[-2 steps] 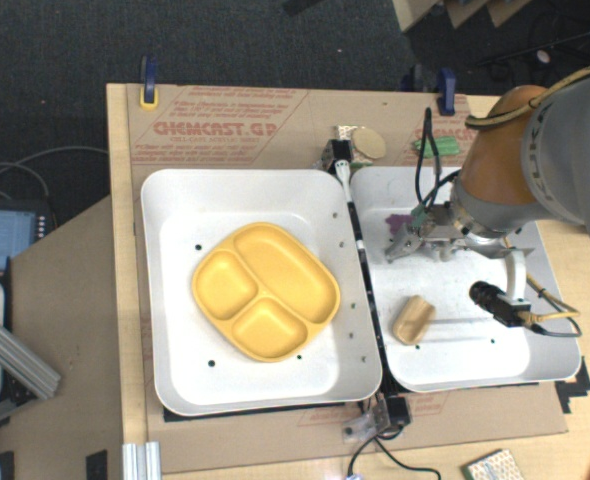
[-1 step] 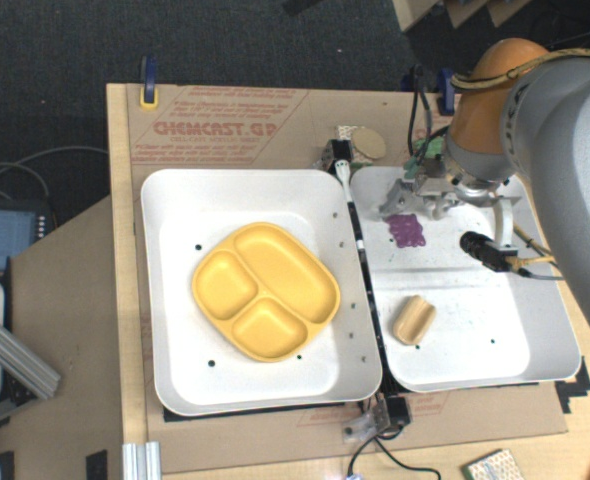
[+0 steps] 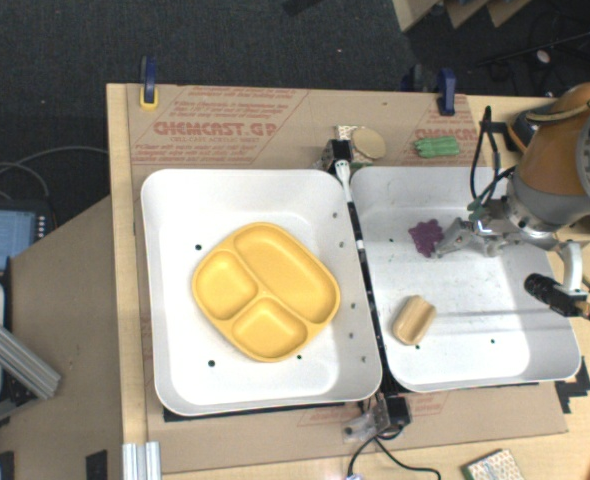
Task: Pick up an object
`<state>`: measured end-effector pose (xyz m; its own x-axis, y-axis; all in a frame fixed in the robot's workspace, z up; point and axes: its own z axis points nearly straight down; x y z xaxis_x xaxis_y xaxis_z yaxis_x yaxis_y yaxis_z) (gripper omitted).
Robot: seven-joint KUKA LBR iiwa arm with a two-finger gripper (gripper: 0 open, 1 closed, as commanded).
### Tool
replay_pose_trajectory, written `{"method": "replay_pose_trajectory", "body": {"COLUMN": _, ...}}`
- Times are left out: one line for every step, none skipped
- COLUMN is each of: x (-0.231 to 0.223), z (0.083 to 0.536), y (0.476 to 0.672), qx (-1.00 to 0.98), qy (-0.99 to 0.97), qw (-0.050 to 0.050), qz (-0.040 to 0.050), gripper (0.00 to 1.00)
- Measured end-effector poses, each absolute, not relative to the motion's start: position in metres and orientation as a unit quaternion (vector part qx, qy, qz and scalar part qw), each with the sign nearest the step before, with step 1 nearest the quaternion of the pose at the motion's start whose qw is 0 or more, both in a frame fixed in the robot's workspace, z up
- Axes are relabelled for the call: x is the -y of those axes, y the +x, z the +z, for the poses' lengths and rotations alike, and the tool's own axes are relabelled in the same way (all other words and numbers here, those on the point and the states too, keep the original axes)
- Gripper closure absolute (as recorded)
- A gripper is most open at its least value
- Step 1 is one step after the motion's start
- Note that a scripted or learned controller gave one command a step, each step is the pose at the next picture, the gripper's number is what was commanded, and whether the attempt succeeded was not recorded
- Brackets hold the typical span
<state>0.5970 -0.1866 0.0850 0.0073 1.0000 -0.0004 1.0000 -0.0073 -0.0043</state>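
The gripper (image 3: 453, 240), jaw state impossible to tell, sat beside the purple object (image 3: 426, 236); the tan block (image 3: 413, 320) lay with its long axis tilted upper-right

You look down from one camera high above the bench (image 3: 225, 128), tilted a bit. It is far enough to see both white bins: the left bin (image 3: 175, 298) and the right bin (image 3: 515, 338). The arm (image 3: 560, 168) comes in from your right.

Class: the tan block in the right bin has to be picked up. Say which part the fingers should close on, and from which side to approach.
Grip the tan block across its narrower width, near the middle, coming straight down from above. It lies flat and slightly tilted on the right bin floor, with bare floor on every side, so the fingers probably fit down both long faces. The gripper sits by the purple object.
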Motion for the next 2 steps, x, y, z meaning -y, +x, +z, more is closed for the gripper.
{"method": "replay_pose_trajectory", "body": {"x": 0.122, "z": 0.085, "y": 0.629, "qx": 0.709, "qy": -0.705, "qw": -0.002, "qz": -0.0013, "gripper": 0.0}}
{"method": "replay_pose_trajectory", "body": {"x": 0.125, "z": 0.096, "y": 0.628, "qx": 0.708, "qy": -0.707, "qw": -0.004, "qz": -0.0017, "gripper": 1.0}}
